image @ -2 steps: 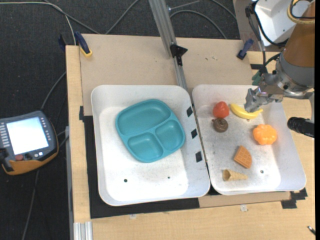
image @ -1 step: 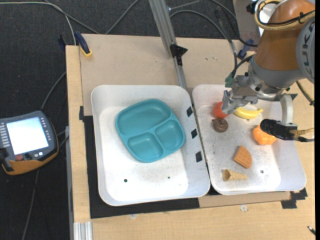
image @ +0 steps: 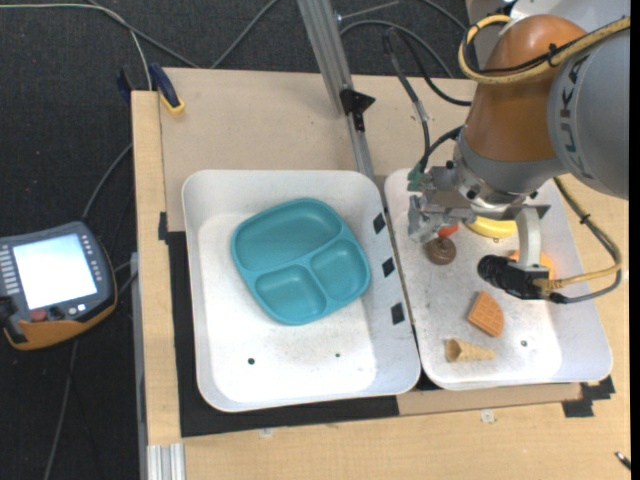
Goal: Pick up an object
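My gripper (image: 430, 218) hangs low over the back left part of the right bin (image: 570, 358), under the orange wrist band. Right below it sit a small brown round piece (image: 440, 252) and a small red bit (image: 448, 231); whether the gripper touches either is unclear. A yellow object (image: 492, 228) lies partly hidden under the wrist. An orange waffle-like piece (image: 486, 314) and a tan cone (image: 467, 350) lie toward the bin's front. A small orange item (image: 533, 264) peeks out on the right.
The left bin (image: 215, 368) holds a teal divided plate (image: 300, 260). A metal pole (image: 330, 58) rises behind the bins. A handheld pendant (image: 50, 283) lies off the bench at the far left.
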`<state>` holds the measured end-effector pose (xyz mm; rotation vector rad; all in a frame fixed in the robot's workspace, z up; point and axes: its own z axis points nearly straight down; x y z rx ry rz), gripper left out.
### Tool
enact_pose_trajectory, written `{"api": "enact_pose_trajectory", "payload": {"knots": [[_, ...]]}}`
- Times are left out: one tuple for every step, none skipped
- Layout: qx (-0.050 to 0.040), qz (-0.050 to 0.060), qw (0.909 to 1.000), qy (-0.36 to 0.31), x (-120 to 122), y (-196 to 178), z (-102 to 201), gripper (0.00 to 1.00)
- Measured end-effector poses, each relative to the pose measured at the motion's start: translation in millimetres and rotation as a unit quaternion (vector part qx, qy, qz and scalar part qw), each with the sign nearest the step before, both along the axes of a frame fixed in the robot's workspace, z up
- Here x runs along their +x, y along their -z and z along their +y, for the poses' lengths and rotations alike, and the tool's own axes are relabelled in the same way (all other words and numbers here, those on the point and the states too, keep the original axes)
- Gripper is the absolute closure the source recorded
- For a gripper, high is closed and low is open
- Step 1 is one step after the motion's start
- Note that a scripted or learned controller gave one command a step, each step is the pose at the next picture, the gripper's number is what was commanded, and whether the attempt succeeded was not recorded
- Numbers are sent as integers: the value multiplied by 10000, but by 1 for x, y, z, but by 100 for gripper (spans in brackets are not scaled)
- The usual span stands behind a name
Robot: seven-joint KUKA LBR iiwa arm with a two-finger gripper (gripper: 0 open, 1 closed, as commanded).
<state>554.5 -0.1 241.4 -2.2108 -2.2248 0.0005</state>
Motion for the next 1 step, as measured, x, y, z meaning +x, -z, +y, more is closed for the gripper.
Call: {"api": "enact_pose_trajectory", "payload": {"knots": [[-2, -20, 10000, -5, -2, -4, 55, 100]]}}
